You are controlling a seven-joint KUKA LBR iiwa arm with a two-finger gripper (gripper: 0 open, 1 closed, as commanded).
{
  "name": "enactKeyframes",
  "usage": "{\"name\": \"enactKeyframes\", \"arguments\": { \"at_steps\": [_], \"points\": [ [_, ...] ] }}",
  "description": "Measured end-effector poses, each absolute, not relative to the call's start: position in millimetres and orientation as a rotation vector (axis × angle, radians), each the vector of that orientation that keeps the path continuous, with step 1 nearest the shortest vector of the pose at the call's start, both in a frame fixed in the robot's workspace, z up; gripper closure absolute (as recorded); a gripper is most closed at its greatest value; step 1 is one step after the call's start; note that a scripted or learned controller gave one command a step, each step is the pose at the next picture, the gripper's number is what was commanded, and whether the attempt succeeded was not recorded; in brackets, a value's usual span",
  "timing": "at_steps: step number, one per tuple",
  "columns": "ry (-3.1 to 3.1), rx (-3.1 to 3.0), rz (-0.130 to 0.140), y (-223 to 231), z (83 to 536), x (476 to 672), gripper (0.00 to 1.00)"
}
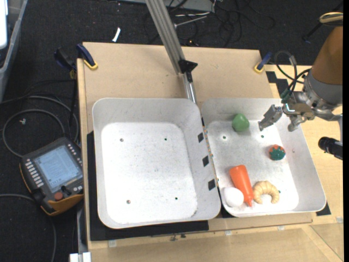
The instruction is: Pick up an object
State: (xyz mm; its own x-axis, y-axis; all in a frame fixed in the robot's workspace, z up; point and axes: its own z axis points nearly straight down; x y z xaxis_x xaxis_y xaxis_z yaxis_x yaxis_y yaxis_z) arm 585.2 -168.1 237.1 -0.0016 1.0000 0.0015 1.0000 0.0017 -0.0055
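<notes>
The right bin (305,162) holds a green ball (240,122) near its back, a small teal and red object (277,152) toward the right, an orange carrot (241,182), a white egg (233,197) and a tan croissant (266,191) at the front. My gripper (283,119) hangs above the bin's back right part, to the right of the green ball and above the teal and red object. Its two fingers (268,118) are spread apart with nothing between them.
The left bin (103,146) lies beside the right one. A metal pole (166,29) slants in from the top toward the gap between the bins. A handheld control pendant (52,171) lies off the bench at left. Clamps sit at the bench's back corners.
</notes>
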Motion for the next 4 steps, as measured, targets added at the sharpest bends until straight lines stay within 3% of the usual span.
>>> {"name": "enactKeyframes", "arguments": {
  "at_steps": [1, 3, 4],
  "points": [
    [-2.222, -2.218, 0.002, -168, 239, 585.6, 0.0],
    [-2.216, -2.219, 0.005, -181, 124, 590.5, 0.0],
    [-2.22, -2.22, 0.002, -181, 94, 590.5, 0.0]
  ]
}}
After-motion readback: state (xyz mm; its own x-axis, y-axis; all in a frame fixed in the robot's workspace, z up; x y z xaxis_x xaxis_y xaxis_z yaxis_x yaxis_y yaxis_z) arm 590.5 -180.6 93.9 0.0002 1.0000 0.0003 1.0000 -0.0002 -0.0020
